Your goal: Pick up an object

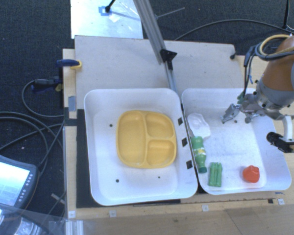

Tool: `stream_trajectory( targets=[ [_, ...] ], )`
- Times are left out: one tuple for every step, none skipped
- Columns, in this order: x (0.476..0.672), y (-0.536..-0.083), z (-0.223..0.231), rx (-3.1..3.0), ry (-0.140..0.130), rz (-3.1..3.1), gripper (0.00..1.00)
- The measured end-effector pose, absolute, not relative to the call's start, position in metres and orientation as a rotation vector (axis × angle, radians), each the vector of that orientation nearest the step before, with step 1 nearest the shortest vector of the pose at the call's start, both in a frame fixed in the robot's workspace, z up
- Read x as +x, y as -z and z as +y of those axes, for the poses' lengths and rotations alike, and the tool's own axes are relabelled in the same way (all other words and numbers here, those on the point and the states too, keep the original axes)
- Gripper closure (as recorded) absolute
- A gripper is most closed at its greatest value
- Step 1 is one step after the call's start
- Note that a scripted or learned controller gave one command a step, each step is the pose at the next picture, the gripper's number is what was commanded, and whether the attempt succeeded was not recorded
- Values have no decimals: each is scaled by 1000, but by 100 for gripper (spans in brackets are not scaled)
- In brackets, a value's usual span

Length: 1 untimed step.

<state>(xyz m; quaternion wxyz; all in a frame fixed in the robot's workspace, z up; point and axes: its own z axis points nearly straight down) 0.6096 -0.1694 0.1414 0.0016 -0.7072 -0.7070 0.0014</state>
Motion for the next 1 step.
stream_trajectory(
  targets=[
    [612, -156, -169, -2224, 4, -2224, 100]
  ],
)
